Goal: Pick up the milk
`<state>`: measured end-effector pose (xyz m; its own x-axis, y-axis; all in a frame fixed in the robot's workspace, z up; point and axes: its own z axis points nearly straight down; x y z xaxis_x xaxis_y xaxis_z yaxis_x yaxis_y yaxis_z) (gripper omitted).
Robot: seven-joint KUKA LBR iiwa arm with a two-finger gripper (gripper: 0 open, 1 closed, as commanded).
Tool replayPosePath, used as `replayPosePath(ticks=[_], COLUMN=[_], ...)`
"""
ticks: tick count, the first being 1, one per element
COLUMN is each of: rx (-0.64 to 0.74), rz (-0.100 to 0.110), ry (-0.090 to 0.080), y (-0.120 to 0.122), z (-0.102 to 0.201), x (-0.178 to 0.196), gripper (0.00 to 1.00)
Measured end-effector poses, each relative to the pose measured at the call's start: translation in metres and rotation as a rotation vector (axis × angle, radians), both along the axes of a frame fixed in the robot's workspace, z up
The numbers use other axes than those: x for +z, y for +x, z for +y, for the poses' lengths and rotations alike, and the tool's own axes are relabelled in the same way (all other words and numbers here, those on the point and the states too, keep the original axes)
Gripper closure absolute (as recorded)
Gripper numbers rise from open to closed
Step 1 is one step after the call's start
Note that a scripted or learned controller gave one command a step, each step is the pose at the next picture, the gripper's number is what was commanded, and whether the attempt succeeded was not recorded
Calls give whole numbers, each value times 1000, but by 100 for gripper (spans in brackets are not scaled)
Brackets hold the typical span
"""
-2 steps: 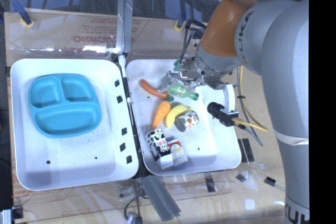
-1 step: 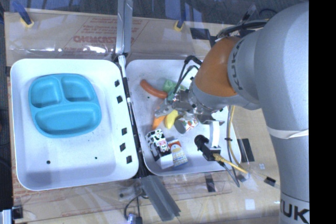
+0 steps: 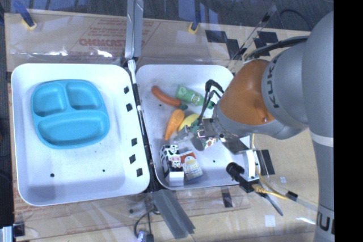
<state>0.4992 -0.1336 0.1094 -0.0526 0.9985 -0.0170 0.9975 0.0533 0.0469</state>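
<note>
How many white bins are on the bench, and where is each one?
2. The left bin holds a blue divided tray. The right bin holds the milk and other food items, with the arm above its right part, which may hide more items.

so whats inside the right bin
In the right bin lie a hot dog, a green bottle, a carrot, a yellow item and the milk carton beside a small box. The arm covers the bin's right part.

Single fixed camera above bench, looking down at slant on both bins [image 3: 74,190], arm [image 3: 295,93] entering from right
</note>
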Motion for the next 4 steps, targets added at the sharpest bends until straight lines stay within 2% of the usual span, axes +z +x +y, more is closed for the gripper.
replayPosePath(ticks=[1, 2, 3, 4], rx=[255, 401, 471, 389], rz=[50, 52, 51, 56], ry=[9, 5, 2, 7], y=[-22, -6, -23, -9], z=[40, 100, 21, -8], x=[-18, 81, 207, 15], gripper=[0, 0, 0, 0])
